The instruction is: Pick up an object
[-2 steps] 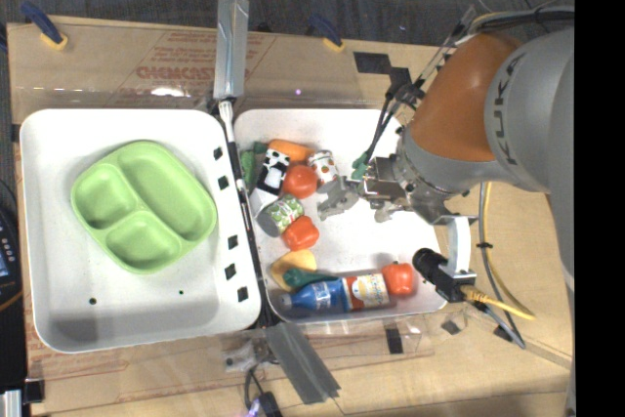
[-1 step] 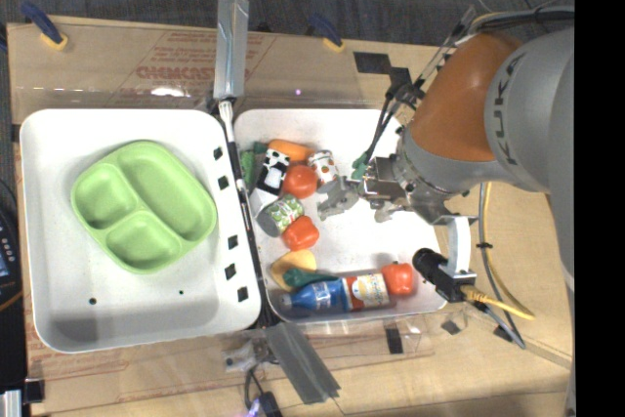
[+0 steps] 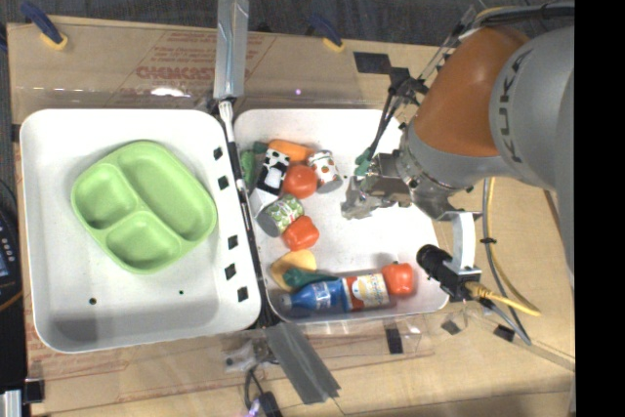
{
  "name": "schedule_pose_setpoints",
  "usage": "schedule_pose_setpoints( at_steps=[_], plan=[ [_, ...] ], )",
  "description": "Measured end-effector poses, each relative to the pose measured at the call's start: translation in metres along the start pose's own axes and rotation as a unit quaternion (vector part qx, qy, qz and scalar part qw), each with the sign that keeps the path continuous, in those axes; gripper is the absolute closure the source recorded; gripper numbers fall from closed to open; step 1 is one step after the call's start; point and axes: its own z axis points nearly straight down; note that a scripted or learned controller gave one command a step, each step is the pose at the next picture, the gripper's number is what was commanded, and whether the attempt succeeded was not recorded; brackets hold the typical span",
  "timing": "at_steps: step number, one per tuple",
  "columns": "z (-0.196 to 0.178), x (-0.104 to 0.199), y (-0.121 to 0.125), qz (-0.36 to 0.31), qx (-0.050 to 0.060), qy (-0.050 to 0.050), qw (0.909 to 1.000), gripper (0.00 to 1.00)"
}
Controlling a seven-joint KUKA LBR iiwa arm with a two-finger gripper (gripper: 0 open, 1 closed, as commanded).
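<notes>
Gripper point(image 3: 357, 202), its opening impossible to judge, hovers over bare bin floor with the nearest object, a small white piece point(image 3: 325, 170), just up-left of it, so it should shift slightly that way, centre above it, then descend straight.

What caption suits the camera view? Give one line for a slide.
KUKA arm's gripper hovers over toys in the right bin; green tray in the left bin.

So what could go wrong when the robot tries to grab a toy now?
The toys sit bunched against the right bin's left wall, so the gripper might bump several or pinch two at once. The bottles lie along the front wall, where fingers may hit the wall. Round pieces could roll away.
</notes>
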Motion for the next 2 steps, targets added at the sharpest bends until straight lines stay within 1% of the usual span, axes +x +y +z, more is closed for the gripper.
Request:
schedule_pose_setpoints(
  at_steps=[1,2],
  plan=[
    [0.1214,-0.0587,0.0095,-0.024,0.002,0.0,0.9997,1.0],
    [0.1205,-0.0583,0.0102,-0.024,0.001,0.0,0.9997,0.0]
  ],
)
